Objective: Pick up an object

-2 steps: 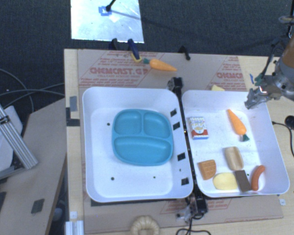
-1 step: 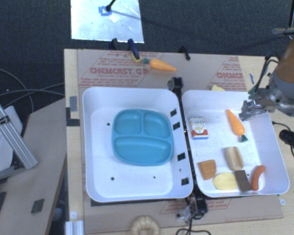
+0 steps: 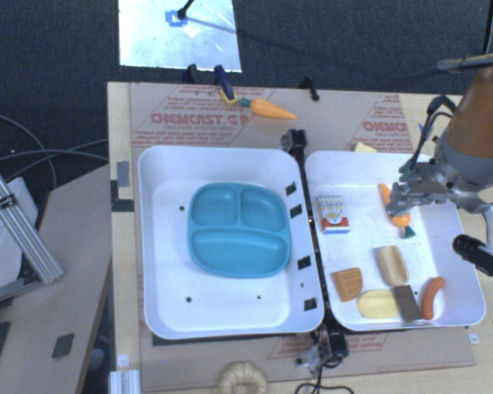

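Grasp step in hand: down low in the right bin (image 3: 468, 302) with the gripper (image 3: 404, 208) over a small orange carrot (image 3: 401, 218), apart or clamped impossible to tell. Next, lift straight up, minding the bin's far rim close behind. Open floor leftward toward the small carton (image 3: 332, 214).

Left bin (image 3: 160, 220): white, holding a light blue divided plate (image 3: 238, 230). Right bin (image 3: 468, 290): white. Contents — red-and-white carton (image 3: 332, 214), orange carrot (image 3: 394, 208) with green tip, tan bread roll (image 3: 391, 263), brown toast slice (image 3: 347, 283), yellow piece (image 3: 377, 304), red-orange sausage (image 3: 431, 297). Tabletop (image 3: 189, 113) — tan with red lettering.
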Available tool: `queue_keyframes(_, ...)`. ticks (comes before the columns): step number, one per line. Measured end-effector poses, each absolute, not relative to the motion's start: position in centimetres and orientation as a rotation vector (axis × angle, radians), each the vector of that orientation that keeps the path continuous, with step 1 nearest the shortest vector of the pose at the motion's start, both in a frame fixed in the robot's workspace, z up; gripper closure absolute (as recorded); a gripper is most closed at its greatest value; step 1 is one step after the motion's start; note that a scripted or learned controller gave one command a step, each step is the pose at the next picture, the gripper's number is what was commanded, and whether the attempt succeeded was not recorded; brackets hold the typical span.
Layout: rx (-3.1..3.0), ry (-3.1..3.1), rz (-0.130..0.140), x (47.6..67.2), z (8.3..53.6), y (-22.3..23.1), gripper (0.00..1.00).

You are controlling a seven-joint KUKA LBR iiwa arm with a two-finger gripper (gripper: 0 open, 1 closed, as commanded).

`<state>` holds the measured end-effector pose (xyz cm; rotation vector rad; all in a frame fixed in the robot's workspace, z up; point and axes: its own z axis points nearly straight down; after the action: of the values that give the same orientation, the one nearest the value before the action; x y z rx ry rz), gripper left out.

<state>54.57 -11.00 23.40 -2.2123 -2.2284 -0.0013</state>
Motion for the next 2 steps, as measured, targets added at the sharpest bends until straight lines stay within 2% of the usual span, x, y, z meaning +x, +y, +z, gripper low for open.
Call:
queue_keyframes(1, -2.213, -2.227, 0.001, 50.8, 22.1, -8.0, 1.00)
queue_keyframes(2, -2.212, -2.228, 0.000, 48.5, 21.8, -5.0, 1.00)
